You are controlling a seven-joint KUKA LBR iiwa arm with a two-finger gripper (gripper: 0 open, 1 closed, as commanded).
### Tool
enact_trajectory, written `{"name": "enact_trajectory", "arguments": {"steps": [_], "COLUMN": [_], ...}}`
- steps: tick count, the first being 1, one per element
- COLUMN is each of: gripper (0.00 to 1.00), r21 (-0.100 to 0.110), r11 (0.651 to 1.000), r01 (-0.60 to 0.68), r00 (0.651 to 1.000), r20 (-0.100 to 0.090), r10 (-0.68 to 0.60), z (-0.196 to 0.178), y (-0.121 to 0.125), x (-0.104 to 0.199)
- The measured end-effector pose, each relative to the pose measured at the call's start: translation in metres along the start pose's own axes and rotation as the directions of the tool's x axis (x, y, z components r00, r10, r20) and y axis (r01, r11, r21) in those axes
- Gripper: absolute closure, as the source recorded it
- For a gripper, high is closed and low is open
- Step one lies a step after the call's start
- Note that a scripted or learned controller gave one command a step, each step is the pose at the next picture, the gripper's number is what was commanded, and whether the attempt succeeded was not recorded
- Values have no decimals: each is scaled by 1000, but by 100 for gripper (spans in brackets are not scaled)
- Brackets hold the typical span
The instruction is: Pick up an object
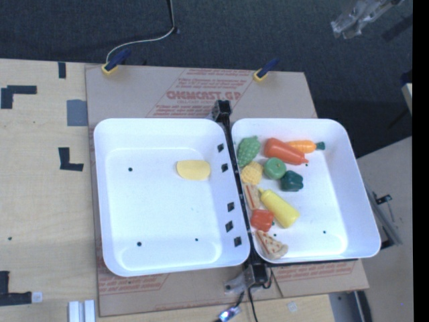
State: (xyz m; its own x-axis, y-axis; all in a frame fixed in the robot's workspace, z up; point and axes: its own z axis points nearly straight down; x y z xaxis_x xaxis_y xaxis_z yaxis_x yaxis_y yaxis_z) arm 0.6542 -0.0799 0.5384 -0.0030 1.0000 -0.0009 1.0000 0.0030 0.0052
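Candidates for the pick sit mostly in the right shallow white bin [335, 139], clustered against its left wall: bumpy green plastic vegetable [247, 149], red-orange plastic pepper [283, 151] with an orange plastic carrot [303, 145] touching its upper side, round green plastic piece [273, 168], dark green plastic piece [291, 180] just beside it. Below those: small yellow corn-like piece [251, 174], tan ridged strip [252, 196], yellow plastic bottle-shaped toy [280, 208] lying tilted, small red block [261, 219], tan pizza-like wedge [272, 247] at the bin's near-left corner. Most of these touch or overlap a neighbour.

Left shallow white bin [107, 180] holds one item: yellow flat oval plastic piece [193, 170], upper right of the floor, well apart from the rest.

Bins sit side by side on a brown cardboard sheet [194, 89] held by two yellow-blue clamps [115, 60] at its far edge.

Two-finger gripper [355, 15] is at top right, over dark floor, well apart from both bins, blurred. Nothing visible between the fingers; can't tell how far apart the jaws are.
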Motion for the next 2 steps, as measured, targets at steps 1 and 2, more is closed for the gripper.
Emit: {"name": "enact_trajectory", "arguments": {"steps": [1, 2], "gripper": [100, 100], "r21": [8, 4], "r11": [1000, 1000], "r01": [-1, -4], "r00": [1000, 1000], "r20": [-1, 2], "r10": [1, 4], "z": [4, 4], "y": [-40, -1], "x": [38, 2]}}
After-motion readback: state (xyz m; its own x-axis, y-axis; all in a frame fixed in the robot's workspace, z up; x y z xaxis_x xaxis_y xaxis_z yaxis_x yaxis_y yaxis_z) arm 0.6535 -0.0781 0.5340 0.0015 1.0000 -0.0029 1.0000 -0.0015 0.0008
